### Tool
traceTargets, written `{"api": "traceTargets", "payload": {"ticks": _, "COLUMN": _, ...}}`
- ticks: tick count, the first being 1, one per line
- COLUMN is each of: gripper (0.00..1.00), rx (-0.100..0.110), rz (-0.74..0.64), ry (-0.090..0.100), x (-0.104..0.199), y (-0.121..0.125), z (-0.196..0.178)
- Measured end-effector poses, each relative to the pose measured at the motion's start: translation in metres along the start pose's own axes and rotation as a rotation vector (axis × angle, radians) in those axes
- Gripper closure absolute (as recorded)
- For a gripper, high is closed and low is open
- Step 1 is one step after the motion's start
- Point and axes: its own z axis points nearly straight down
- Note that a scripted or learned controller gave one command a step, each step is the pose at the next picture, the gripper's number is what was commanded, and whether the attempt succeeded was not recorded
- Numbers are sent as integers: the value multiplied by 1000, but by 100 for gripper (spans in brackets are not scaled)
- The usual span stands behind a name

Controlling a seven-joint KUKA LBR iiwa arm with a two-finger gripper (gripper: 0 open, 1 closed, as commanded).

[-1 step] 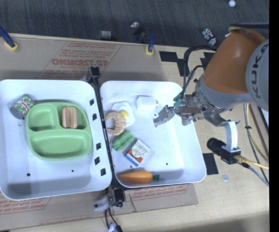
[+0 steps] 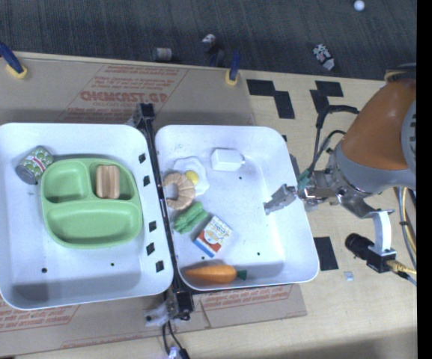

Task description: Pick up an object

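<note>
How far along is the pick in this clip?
Nothing looks picked yet. The gripper sits low over the right bin, near its right wall, with nothing visible between its fingers. The carrot, small carton, white block and doughnut lie in the bin. The grasp and lift remain.

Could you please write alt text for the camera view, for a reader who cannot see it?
The gripper hovers over the right bin, which holds a carrot, a doughnut and a small carton. The left bin holds a green tray.
</note>
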Motion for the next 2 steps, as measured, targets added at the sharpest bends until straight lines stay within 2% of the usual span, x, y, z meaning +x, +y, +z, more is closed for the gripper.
{"api": "traceTargets", "payload": {"ticks": 1, "gripper": 0, "rx": 2, "rz": -1, "ry": 3, "x": -2, "y": -17, "z": 107}}
{"api": "traceTargets", "payload": {"ticks": 2, "gripper": 0, "rx": -1, "rz": -3, "ry": 2, "x": -1, "y": 63, "z": 129}}
